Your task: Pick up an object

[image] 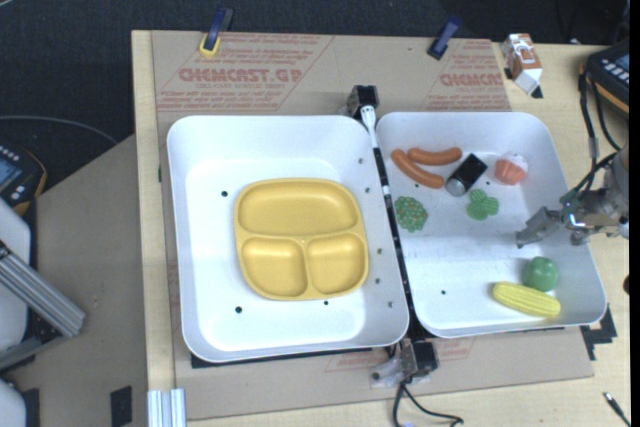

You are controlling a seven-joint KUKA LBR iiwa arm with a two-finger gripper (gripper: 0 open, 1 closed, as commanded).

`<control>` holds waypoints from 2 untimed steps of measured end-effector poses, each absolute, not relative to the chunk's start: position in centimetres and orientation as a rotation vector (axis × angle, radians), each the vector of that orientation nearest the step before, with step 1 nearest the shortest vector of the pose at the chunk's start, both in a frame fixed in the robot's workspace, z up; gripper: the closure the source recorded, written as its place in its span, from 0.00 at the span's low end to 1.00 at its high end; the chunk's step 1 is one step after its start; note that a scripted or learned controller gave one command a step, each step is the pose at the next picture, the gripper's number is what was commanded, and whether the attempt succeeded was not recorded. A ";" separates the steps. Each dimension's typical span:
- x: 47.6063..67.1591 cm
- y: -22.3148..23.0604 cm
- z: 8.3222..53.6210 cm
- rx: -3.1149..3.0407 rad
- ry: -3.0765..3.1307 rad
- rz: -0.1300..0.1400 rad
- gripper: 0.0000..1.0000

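The right bin (470,300) holds several toy foods: two orange sausages (425,162), a black cylinder (465,174), a green leafy piece (410,212), a green broccoli piece (483,205), an orange and white piece (511,169), a green pepper (542,271) and a yellow corn cob (525,299). My gripper (530,231) reaches in low from the right edge of this bin. Its tip is just above the green pepper and to the right of the broccoli piece, touching neither as far as I can see.
The left bin (200,245) carries a yellow divided plate (298,237). Blue clamps (214,32) hold the cardboard sheet at the back. A small box (522,60) lies at the bench's back right, and cables hang by the right edge.
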State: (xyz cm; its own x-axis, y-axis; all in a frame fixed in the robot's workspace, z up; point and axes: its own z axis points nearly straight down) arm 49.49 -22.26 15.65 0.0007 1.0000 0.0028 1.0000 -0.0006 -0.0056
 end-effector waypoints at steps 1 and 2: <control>50.1 -22.1 11.1 -2.217 -2.217 0.003 0.00; 50.2 -21.7 8.3 -2.211 -2.218 -0.005 0.00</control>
